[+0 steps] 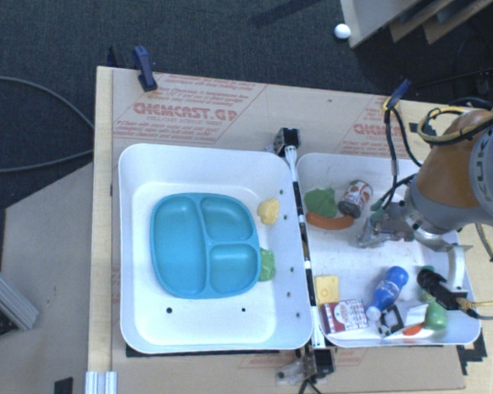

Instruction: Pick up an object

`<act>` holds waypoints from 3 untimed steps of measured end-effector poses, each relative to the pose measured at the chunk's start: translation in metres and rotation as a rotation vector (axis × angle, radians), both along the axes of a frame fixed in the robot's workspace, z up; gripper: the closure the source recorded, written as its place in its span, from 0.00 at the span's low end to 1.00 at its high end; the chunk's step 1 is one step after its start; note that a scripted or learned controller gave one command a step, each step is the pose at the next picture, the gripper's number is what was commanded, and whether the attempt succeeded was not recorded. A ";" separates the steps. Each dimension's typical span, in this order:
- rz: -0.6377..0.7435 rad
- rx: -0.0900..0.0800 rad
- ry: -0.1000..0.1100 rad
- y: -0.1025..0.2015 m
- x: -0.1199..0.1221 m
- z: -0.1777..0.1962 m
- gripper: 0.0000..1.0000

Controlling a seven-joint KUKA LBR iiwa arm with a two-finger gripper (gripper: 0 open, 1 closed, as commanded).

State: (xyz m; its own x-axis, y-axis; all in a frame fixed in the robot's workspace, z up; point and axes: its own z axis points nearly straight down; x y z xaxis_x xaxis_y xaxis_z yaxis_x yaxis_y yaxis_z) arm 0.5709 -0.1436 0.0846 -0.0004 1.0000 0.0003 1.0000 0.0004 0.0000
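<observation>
Basically, gripper [378, 230] sat low in the right bin [465, 332]; grip state unclear. Nearest object: small red-and-white can [356, 195], lying tilted just up-left of it, beside a green item [320, 199].

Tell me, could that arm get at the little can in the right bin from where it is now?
Probably yes. The gripper hangs in the right bin, close beside the can. Nothing lies on the can; only the carrot and a green thing crowd its left side.
</observation>
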 end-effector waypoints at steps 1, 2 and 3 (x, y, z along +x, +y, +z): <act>0.000 0.000 0.000 0.000 0.000 0.000 0.00; -0.001 0.000 0.002 -0.006 -0.049 0.000 0.00; -0.001 0.001 0.001 0.017 -0.082 0.000 0.00</act>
